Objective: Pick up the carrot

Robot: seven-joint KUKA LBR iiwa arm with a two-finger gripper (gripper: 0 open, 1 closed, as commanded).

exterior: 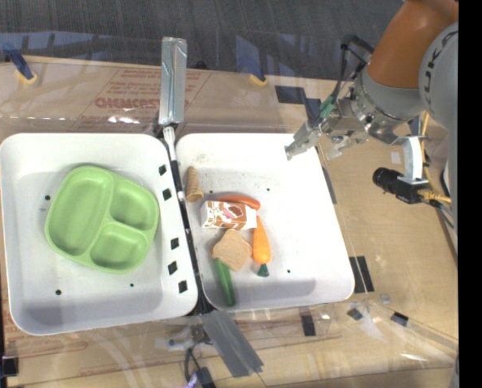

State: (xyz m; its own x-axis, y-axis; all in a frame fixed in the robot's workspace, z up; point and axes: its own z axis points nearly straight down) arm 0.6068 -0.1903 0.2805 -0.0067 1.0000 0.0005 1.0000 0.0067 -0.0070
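The carrot [261,246] lies in the right bin [314,217], a little below the middle of its floor, standing nearly straight up and down in the view with its green stub at the lower end. Touching its left side is a tan slice of bread [233,250], and below that a green cucumber [224,281] slants toward the bin's near wall. Just above the bread sits a small printed packet [227,214], with a red sausage [239,201] running along its top edge. Farther left, close to the wall shared by both bins, a short tan corn-like piece [193,184] stands by itself.

The left bin [23,241] carries a green divided plate [102,216] with three wells, set slightly askew.

The pincer [304,142] hangs over the upper right corner of the right bin, well apart from the carrot, with nothing between its fingers; from here I cannot tell whether they are spread or pressed together. The grey arm [403,63] with its orange band reaches in from the right over the bench [386,233], where strips of dark tape mark the wood.
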